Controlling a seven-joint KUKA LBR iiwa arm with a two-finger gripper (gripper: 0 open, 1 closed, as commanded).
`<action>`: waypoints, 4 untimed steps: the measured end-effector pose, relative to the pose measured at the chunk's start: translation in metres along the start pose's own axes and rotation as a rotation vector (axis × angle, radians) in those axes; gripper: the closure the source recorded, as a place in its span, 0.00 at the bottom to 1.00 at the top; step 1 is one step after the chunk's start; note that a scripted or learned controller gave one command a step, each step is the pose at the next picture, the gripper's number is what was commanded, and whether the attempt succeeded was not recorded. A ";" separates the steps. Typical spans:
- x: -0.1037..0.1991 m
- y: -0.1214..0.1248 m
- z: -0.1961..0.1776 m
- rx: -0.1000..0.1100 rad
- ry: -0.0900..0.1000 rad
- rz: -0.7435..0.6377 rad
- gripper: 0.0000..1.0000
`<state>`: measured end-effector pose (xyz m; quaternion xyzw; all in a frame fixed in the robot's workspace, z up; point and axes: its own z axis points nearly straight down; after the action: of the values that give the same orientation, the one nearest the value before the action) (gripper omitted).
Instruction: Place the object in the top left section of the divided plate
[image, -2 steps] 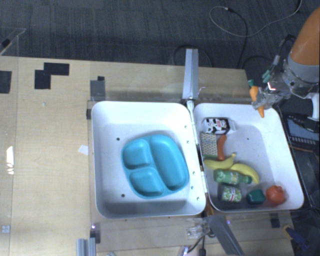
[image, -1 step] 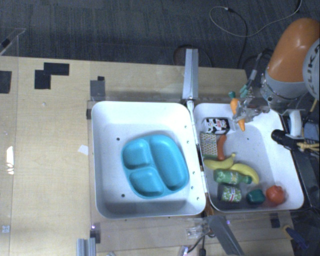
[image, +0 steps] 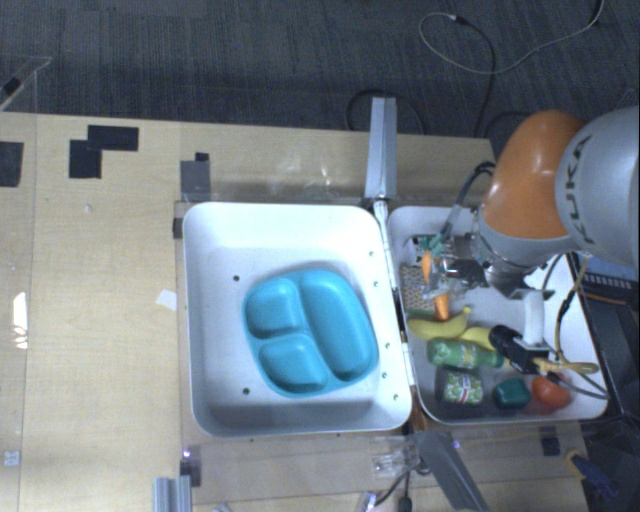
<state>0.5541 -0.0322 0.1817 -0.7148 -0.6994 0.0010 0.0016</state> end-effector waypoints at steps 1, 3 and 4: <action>0.090 -0.055 0.000 0.000 0.000 -0.011 1.00; 0.190 -0.071 -0.025 0.000 -0.002 -0.196 1.00; 0.186 -0.071 -0.087 -0.003 -0.002 -0.320 1.00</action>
<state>0.4877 0.1548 0.2696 -0.5942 -0.8043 0.0004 0.0003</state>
